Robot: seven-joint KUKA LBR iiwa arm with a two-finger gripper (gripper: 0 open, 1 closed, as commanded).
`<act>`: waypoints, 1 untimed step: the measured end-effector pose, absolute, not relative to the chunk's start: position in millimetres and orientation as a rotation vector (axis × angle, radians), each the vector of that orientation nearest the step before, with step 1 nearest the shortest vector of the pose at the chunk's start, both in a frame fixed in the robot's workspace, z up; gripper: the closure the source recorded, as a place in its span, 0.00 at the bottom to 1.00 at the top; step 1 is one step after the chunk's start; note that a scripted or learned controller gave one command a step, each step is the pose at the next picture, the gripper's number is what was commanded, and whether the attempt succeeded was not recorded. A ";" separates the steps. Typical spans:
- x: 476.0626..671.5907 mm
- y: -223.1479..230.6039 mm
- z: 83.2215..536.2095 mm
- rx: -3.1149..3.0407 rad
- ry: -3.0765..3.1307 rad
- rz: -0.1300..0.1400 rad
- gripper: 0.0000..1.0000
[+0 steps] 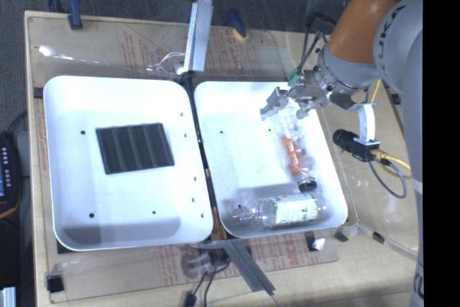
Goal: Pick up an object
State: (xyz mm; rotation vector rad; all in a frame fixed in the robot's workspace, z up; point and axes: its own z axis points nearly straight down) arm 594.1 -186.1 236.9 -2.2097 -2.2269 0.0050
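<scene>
Dark carpet surrounds my bench with its two white bins. My likeliest pick is the small clear bottle with orange contents, lying in the right bin toward 3 o'clock; I judge it light, stiff and slippery, best pinched across its middle. At 6 o'clock lies a larger clear plastic bottle against the wall. My gripper hovers at 12 o'clock of the small bottle, fingers spread, holding nothing. A dark ribbed pad lies in the left bin
</scene>
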 end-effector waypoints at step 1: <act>564.3 -210.4 189.2 -2.200 -2.238 0.005 0.00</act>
